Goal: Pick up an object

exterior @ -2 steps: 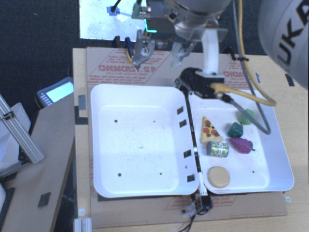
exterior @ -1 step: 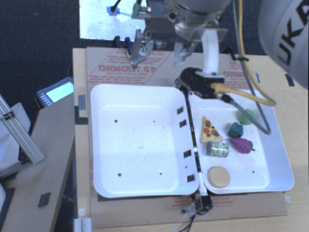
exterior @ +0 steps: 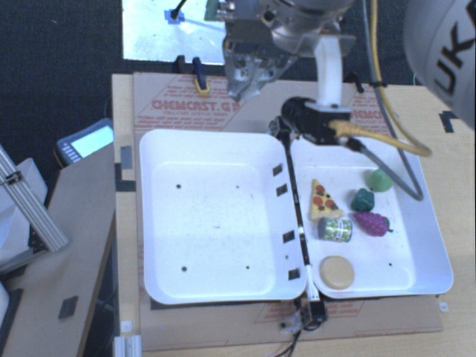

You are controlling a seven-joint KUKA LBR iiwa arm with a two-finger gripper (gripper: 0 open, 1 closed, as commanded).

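My gripper hangs high above the bench, over the back edge of the left bin, with nothing seen between its fingers. The objects lie in the right bin, well off to the right of and nearer than the gripper. There I see a pizza slice toy, a small green can, a purple grape bunch, a dark teal piece, a light green round piece and a tan round cookie.
A black hinge strip divides the two bins. Red-lettered cardboard lies under the bins. A yellow-and-blue clamp sits at the back. A grey side table stands on the left.
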